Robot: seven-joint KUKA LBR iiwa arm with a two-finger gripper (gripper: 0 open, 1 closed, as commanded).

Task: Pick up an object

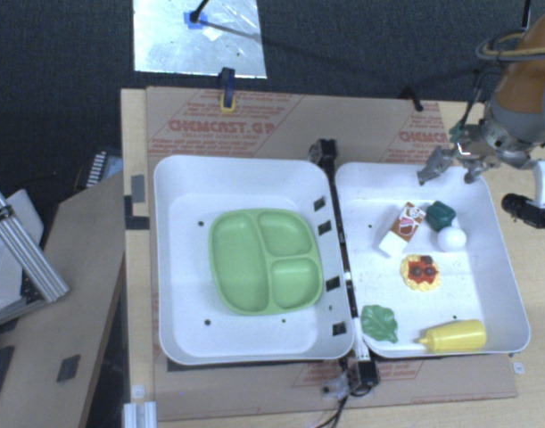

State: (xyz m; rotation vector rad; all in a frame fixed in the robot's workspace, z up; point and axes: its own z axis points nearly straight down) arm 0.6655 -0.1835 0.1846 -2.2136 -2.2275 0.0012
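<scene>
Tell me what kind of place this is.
Most likely a robotics lab bench for grasping trials: a robot arm's gripper hangs over two white bins, one with a green divided plate, the other with toy food such as a yellow bottle.

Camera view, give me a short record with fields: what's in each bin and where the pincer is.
left bin: green divided plate
right bin: small carton, dark green block, white ball, pizza toy, green leafy toy, yellow bottle
pincer: open, above right bin's far edge, holding nothing
</scene>
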